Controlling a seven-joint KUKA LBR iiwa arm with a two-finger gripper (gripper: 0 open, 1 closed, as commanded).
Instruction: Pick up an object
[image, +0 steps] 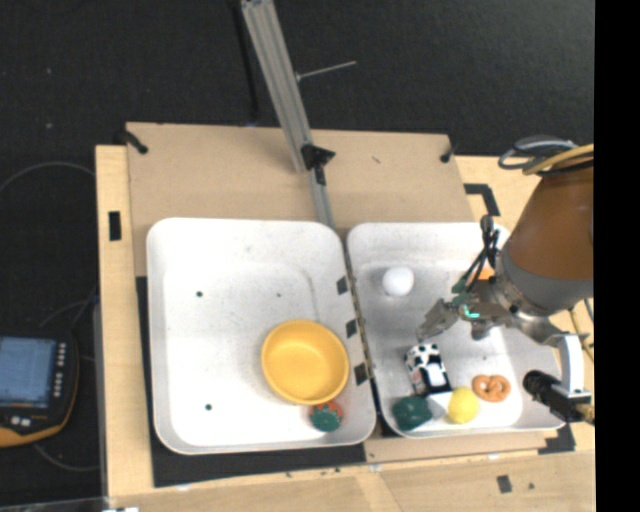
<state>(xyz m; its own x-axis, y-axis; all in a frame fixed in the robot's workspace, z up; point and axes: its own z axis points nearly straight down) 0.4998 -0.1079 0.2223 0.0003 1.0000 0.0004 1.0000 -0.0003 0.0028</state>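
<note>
Under both bins (180, 300), tan board (250, 175)

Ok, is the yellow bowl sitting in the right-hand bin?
No, the yellow bowl sits in the left bin, near its lower right corner, beside the divider.

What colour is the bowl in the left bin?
Yellow: the bowl shows clearly in the camera view.

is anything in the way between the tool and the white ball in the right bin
Nothing visible does. The tool hangs over the right bin, and bare bin floor lies between it and the white ball. The black-and-white toy sits nearer the camera, off that line.
</note>
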